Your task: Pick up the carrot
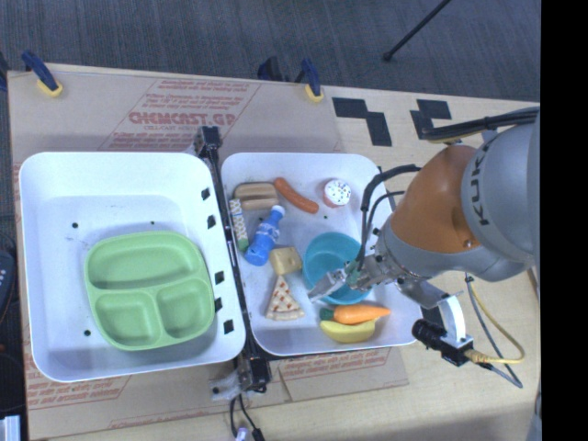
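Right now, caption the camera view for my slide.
Gripper over the blue cup, just above the carrot in the right bin.

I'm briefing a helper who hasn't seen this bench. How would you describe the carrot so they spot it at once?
Look in the right bin, the one crowded with toy food, and go to its near right corner, below the blue bowl. The carrot lies there on its side, beside the gripper. It is the orange, tapered piece resting against the yellow banana; the sausage is redder and lies at the bin's far side.

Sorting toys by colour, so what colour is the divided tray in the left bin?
Light green tray, seen in the camera view.
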Action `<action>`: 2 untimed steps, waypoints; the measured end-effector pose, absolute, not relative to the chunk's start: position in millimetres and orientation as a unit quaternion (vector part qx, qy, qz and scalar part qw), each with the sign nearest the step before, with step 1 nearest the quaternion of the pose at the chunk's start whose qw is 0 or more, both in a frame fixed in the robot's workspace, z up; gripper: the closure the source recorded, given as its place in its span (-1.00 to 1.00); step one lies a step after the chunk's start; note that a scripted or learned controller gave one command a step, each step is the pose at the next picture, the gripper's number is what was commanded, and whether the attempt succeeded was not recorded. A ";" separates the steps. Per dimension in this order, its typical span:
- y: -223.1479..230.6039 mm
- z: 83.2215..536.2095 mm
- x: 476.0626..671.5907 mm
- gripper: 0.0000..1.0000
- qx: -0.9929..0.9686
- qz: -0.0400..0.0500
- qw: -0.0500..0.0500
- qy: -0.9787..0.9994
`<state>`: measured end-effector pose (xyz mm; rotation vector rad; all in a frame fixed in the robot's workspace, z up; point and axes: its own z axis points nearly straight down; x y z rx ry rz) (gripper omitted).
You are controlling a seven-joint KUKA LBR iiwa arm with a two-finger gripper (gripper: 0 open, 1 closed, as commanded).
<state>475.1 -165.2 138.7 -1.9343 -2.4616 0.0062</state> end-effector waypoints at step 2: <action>-198.5 92.2 477.3 -1.00 -0.216 0.000 0.005 -0.976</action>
